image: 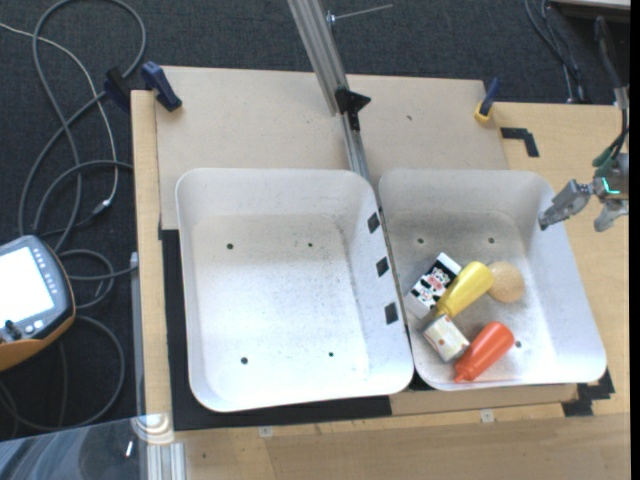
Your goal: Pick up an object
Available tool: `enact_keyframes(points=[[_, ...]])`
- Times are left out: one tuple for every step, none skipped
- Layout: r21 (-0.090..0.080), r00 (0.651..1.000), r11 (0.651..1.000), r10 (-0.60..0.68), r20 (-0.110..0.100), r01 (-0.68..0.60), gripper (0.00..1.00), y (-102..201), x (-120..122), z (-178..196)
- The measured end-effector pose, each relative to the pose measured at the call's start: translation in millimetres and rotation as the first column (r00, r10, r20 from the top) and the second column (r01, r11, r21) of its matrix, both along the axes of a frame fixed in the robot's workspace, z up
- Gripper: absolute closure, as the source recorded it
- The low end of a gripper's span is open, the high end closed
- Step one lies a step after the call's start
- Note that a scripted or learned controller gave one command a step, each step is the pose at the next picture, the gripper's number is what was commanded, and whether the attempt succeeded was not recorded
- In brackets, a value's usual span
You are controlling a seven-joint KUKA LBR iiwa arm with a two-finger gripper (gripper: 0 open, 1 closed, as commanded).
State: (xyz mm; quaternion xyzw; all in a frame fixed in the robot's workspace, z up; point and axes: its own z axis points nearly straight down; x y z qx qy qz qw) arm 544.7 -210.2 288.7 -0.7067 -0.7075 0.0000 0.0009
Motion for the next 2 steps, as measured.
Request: enact_keyframes(points=[[0.002,1.0,1.0,0.0,-0.005,0.0,0.0,9,-3,-59],[0.002,1.0,1.0,-0.001,-0.005,0.001,0.0,17,-10,-113]])
